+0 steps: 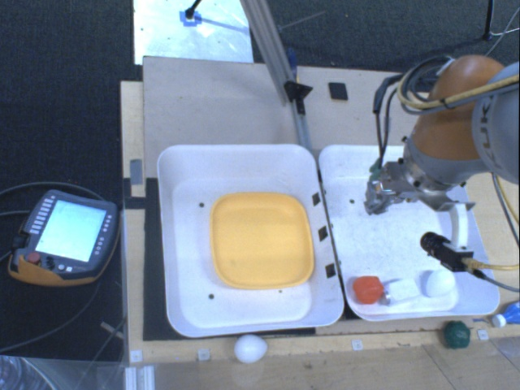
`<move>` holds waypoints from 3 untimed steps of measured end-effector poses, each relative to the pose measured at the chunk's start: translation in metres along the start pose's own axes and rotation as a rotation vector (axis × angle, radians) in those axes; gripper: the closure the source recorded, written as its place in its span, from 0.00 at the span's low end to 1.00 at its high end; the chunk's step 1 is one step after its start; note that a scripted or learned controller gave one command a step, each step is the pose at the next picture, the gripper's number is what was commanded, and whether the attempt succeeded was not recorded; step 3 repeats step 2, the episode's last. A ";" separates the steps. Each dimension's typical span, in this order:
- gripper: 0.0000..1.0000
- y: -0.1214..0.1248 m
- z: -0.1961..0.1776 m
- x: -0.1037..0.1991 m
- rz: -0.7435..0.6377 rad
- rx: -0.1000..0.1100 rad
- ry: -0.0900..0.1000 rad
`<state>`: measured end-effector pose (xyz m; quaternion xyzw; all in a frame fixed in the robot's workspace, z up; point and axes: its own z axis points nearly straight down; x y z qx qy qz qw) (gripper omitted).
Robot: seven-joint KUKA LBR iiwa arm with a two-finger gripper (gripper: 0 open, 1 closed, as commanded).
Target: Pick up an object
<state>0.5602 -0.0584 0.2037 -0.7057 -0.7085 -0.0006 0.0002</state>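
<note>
My claw [379, 197] hangs over the right bin's [357, 242] bare middle, grip unclear; ball [367, 290] and egg [439, 283] hug its near rim.

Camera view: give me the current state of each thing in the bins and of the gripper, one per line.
Yellow plate: flat in the left bin, right way up.
Red object: resting at the right bin's near edge.
White ball: resting in the right bin.
Gripper: over the right bin, holding nothing visible.

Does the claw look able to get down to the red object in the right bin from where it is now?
Probably yes. The claw hangs above the right bin, and bare floor lies between it and the red object, which sits uncovered by the near wall.
</note>
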 end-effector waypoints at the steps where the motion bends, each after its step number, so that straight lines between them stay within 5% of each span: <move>1: 1.00 -0.003 -0.002 0.057 -0.001 0.000 0.000; 2: 1.00 -0.017 0.002 0.112 -0.001 0.000 0.000; 3: 1.00 -0.017 0.002 0.112 -0.001 0.000 0.000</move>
